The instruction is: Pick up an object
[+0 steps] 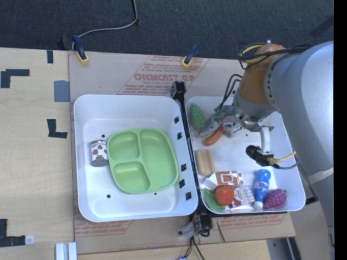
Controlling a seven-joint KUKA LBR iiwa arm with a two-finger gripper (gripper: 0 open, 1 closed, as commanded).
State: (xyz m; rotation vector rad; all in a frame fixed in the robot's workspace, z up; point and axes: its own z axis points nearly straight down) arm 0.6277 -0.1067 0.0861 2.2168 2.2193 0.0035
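right bin [293, 140] near end: tomato [224, 194], blue bottle [262, 184], purple grapes [275, 199] | mid: tan bread [204, 161] | far end: arm bent down from the right, gripper [226, 124] low over the bin floor, finger state cannot tell | orange carrot [213, 136] just beside gripper, green cob [197, 116] beyond

grey arm [309, 107] cut off by right edge, claw [230, 124] tips too blurred to read, small printed cup [98, 153] partly tucked behind green divided tray [143, 160], bench [32, 145] cut at left edge
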